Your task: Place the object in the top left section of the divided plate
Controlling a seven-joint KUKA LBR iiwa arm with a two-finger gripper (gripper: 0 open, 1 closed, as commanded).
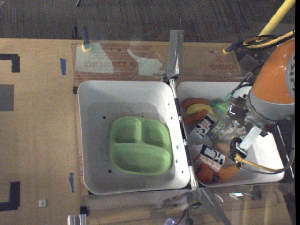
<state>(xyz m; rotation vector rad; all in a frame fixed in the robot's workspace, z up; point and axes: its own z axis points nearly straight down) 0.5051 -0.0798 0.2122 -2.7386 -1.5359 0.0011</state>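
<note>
Grey-orange arm (276,78) overhangs right bin; green three-section plate (139,145) left.

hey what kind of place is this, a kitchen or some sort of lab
Most likely a robotics lab, not a kitchen: a robot arm reaches over two white bins on a taped wooden bench, one holding a green divided plate, the other toy food.

You see the divided plate (139,146), pale green with three sections, lying flat and right side up in the left bin (89,107), slightly toward its lower right. Two smaller sections sit along its top edge and one long section runs along the bottom.
</note>
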